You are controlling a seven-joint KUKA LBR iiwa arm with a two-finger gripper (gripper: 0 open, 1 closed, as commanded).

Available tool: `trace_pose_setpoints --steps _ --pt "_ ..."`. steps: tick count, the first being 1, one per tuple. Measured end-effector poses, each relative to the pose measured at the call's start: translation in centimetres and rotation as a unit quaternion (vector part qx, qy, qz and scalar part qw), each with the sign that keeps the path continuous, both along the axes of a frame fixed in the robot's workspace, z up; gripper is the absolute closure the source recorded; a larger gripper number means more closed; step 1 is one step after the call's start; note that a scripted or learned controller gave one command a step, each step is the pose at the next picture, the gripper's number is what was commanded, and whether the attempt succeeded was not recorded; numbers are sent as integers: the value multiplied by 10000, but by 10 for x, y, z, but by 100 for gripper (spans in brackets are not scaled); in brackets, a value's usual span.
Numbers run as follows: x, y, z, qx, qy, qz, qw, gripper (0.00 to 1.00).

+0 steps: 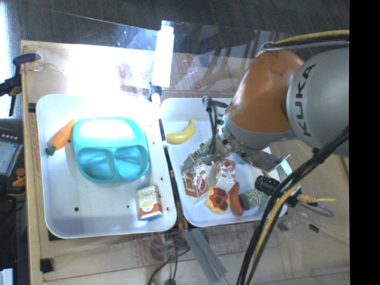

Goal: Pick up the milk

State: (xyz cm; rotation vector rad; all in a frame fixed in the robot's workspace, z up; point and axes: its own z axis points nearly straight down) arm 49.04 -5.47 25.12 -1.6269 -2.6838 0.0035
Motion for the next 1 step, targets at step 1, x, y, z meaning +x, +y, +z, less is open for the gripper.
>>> trace_pose_setpoints --steps 1 --pt "-15 -68 -52 16 12 1790 9838 100"
